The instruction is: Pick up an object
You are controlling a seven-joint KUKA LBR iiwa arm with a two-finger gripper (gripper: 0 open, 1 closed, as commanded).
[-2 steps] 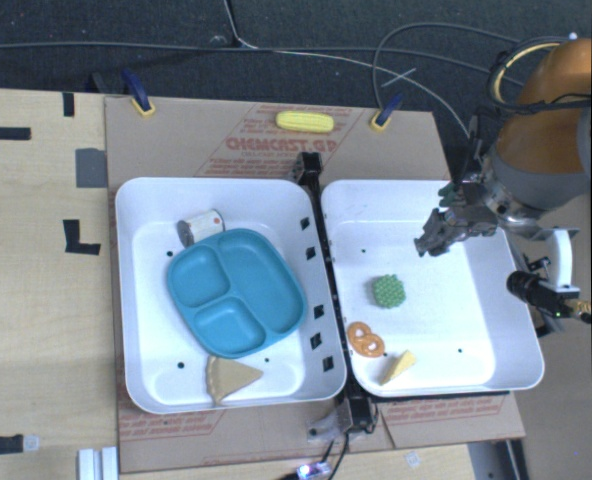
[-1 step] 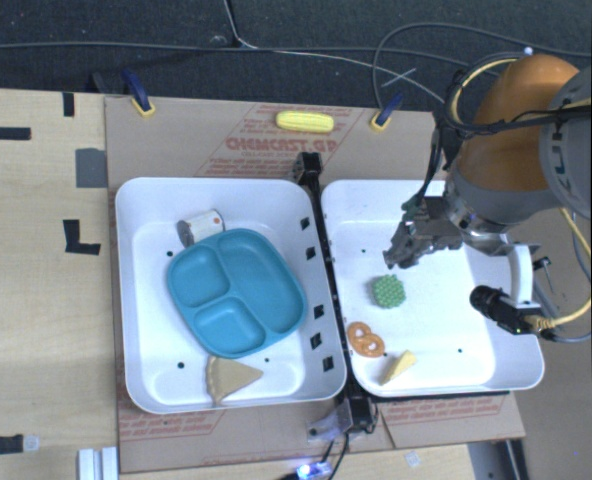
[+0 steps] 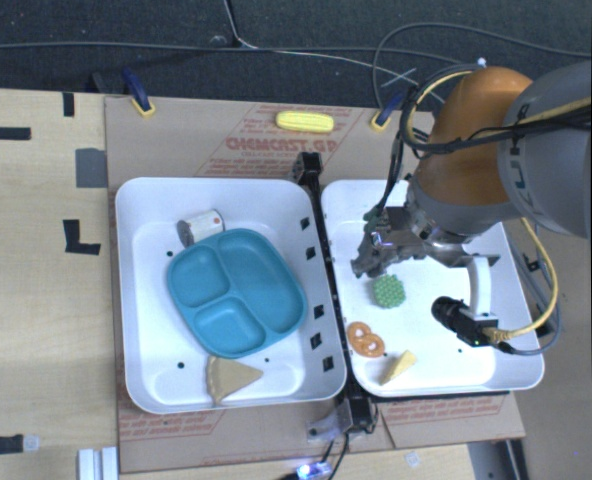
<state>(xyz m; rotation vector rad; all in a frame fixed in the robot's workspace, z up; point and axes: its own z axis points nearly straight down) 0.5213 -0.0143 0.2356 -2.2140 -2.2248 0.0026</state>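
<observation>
Broccoli sits just below the end effector, whose grip state I cannot tell. Descend centred over the broccoli, clear of the pretzel below it.

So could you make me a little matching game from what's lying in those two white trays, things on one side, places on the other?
Things:
1. blue divided plate
2. green bumpy ball
3. pretzel
4. yellow corn cob

Places:
A. on the cardboard beyond the trays
B. right tray, just below the robot's hand
C. middle of the left tray
D. right tray, near its front left corner

Pairs: 1-C, 2-B, 3-D, 4-A
</observation>
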